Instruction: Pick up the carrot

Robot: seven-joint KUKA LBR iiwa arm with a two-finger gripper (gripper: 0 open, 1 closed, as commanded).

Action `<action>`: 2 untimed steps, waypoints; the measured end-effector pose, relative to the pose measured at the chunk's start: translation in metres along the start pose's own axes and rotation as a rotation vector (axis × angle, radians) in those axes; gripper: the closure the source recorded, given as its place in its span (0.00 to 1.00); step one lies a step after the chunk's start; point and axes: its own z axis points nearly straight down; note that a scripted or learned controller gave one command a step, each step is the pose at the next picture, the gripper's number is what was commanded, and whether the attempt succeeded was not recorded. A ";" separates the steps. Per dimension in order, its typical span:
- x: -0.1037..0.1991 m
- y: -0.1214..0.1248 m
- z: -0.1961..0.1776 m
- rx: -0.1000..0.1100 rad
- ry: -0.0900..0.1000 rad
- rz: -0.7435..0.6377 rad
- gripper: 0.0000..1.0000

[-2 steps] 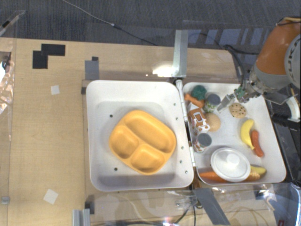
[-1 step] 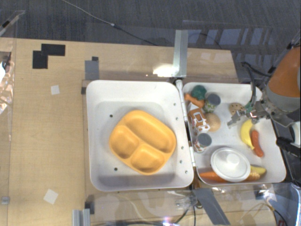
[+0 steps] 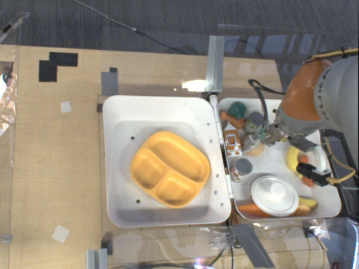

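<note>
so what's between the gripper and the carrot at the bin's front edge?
In the camera view, the white bowl sits between the gripper and the carrot, with a small grey can just left of that line.

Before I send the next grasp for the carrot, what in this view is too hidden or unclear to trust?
- Gripper: camera view; small and lost among clutter in the right bin, so its state is unreadable.
- Carrot: the white bowl covers part of it at the bin's near wall; its full length is hidden.
- Orange piece by the teal object: too small to identify.
- Items under the arm: covered by it.
</note>
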 end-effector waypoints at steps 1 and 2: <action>0.000 0.035 -0.001 0.002 -0.014 -0.037 0.00; 0.005 0.038 0.001 0.005 -0.001 0.509 0.00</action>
